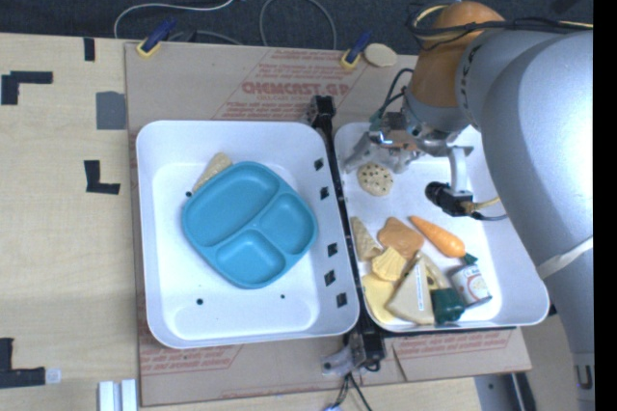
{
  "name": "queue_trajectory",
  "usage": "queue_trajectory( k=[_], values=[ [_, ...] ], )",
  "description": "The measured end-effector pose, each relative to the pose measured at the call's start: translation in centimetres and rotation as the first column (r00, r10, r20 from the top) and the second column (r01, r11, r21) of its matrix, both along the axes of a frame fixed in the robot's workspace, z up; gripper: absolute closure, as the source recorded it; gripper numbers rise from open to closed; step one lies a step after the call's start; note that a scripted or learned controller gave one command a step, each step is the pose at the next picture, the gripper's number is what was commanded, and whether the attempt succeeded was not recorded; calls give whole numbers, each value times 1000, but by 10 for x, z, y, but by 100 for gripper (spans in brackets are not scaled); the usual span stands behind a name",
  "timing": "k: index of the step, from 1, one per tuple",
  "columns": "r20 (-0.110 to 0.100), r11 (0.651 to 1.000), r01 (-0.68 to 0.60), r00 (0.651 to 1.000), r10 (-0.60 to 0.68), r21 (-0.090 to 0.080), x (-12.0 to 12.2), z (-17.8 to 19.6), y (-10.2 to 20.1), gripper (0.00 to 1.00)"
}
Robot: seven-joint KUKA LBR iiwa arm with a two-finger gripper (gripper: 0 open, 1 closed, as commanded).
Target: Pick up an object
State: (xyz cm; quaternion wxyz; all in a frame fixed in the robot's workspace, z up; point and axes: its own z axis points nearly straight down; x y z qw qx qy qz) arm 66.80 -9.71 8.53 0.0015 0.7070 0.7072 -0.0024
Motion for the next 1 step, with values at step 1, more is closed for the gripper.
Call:
queue_trajectory(
  k=[1],
  values=[
    [0,1000,0,1000,0,-1,0,0,0,0]
  ],
)
